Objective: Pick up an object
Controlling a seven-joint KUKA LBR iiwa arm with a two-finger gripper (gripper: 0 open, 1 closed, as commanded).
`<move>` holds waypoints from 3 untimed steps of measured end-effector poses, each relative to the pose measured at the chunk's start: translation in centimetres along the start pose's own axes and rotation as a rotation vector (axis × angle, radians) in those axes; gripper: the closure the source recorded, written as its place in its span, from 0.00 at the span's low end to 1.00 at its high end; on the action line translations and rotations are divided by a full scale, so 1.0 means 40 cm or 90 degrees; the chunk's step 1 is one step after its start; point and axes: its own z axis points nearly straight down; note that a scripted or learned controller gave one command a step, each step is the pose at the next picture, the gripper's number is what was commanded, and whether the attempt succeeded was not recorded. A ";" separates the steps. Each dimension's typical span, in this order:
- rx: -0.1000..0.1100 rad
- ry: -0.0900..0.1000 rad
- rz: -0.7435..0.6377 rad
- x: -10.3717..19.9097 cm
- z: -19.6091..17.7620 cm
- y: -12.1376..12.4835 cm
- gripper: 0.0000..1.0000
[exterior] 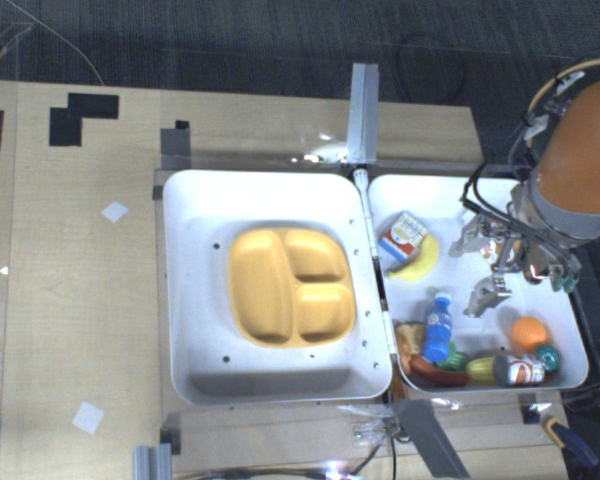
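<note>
In the right bin:
Bottle: blue, lying with its long axis near vertical, cap pointing up-frame.
Claw: fingers spread wide, holding nothing, beside bottle.

No text, brand, number or sign can be read anywhere; the printing is too small and blurred. The small carton, left of the claw and slightly above it in the view, carries red, blue and white print with no legible letters. The blue bottle, below and left of the claw, has a pale label band that cannot be read. The small can, below the claw near the bin's lower rim, shows a red and white label, also illegible
</note>
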 end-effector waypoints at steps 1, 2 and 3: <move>0.001 -0.006 0.059 -0.072 0.367 -0.180 0.00; 0.001 -0.008 0.090 -0.189 0.369 -0.118 0.00; 0.002 -0.010 0.049 -0.110 0.366 -0.090 0.00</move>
